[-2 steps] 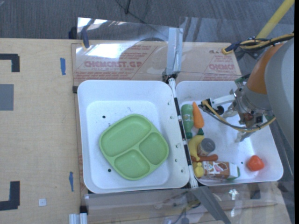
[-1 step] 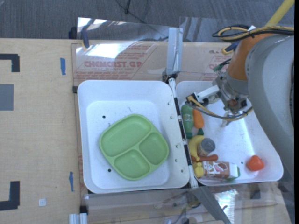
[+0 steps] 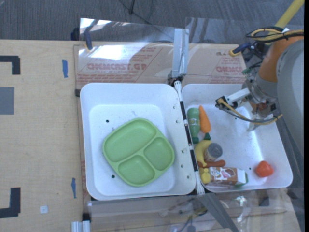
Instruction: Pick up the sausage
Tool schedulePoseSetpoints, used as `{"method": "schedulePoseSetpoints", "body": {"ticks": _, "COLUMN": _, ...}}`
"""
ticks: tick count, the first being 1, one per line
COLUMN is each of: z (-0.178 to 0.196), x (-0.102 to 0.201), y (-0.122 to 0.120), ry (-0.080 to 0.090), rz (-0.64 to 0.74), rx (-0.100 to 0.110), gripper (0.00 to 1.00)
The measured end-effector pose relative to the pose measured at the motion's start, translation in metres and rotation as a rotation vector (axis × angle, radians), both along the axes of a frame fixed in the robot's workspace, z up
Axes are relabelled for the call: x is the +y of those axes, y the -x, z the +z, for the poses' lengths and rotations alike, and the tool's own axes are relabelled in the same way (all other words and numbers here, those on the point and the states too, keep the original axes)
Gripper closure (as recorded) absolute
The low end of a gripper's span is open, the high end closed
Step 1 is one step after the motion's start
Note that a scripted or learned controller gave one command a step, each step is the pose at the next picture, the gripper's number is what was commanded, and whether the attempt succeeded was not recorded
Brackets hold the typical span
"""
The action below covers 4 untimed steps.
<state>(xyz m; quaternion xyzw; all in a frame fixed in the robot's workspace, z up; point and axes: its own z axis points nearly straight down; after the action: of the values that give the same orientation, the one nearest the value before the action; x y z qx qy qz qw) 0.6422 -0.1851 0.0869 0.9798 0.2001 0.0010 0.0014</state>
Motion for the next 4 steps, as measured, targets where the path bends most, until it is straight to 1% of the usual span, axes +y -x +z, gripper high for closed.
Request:
{"method": "schedulePoseSetpoints", "body": {"ticks": 1, "z": 0.0, "x": 0.011, "y": -0.005, "ry": -0.001, "rz": -0.2, "rx": -0.002, "gripper": 0.0}}
{"method": "schedulePoseSetpoints", "body": {"ticks": 2, "z": 0.012, "x": 0.012, "y": -0.006, "ry": 0.0, "rz": -0.195, "rx": -0.001, "gripper": 1.0}}
{"method": "schedulePoseSetpoints", "body": {"ticks": 3, "z": 0.011, "x": 0.012, "y": -0.006, "ry": 0.0, "rz": -0.195, "rx": 0.0, "gripper": 0.0}}
{"method": "schedulePoseSetpoints", "body": {"ticks": 4, "z": 0.002, "x": 0.092, "y": 0.022, "ry": -0.007, "rz": -0.198, "rx": -0.001, "gripper": 0.0}}
